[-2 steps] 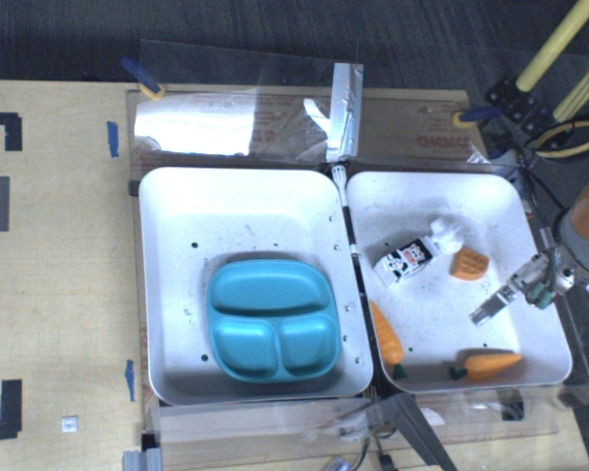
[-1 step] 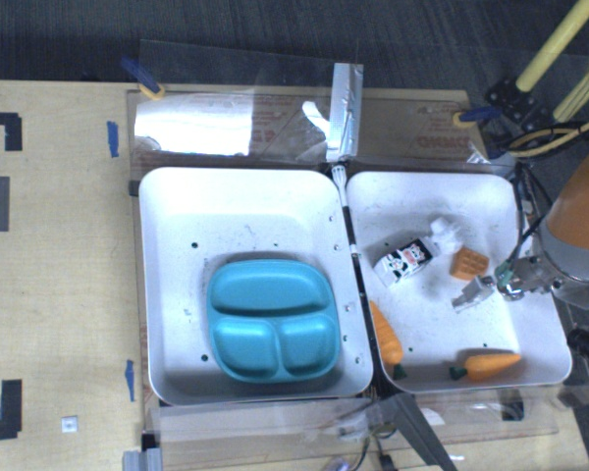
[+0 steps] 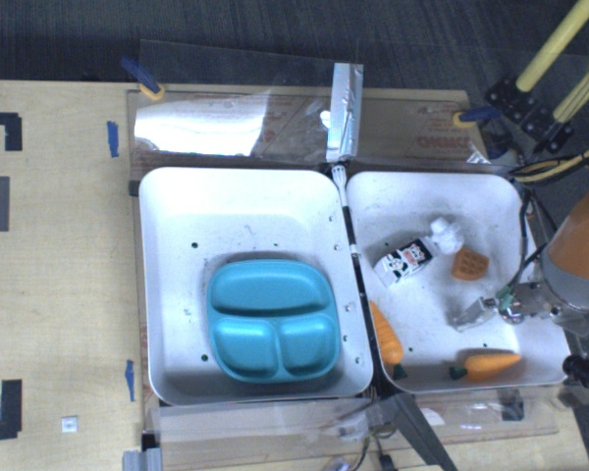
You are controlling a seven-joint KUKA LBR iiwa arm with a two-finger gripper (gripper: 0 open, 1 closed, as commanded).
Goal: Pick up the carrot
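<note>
Along the right bin's (image 3: 427, 189) near wall lies the carrot (image 3: 492, 364), lengthwise left-right, just below the end effector (image 3: 476, 311); whether that is apart or together cannot be told.

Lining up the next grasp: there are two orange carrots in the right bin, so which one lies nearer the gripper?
The orange carrot with the green stem end along the right white bin's front wall, below the gripper. The other orange carrot lies against the left wall by the divider.
</note>
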